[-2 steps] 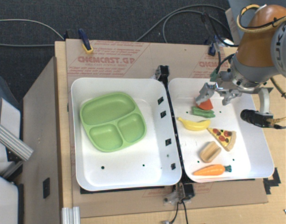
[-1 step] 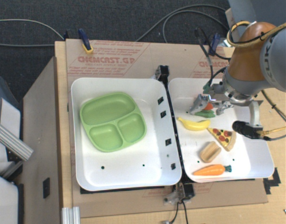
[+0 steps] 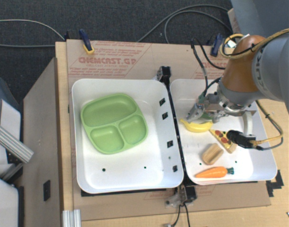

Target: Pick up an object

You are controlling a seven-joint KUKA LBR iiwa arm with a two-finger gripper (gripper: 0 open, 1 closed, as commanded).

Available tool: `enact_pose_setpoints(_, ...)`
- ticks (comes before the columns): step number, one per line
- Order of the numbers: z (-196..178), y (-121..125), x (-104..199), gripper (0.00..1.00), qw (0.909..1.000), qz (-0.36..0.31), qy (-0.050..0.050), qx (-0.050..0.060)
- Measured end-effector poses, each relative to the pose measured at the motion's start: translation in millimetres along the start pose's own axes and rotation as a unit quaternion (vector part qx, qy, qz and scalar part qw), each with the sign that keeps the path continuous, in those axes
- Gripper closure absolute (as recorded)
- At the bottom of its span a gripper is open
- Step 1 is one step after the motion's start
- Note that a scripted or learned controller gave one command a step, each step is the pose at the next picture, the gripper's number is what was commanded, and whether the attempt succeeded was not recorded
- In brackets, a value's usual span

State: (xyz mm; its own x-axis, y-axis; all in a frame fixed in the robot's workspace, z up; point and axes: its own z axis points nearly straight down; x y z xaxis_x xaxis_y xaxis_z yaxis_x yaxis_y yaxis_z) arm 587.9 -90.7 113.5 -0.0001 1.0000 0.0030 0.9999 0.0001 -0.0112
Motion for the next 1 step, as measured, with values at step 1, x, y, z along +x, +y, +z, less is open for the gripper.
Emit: enact_pose_setpoints(1, 28.4, 3.3, 0.6, 0.0, 1.0, -0.001, -0.001, -0.007)
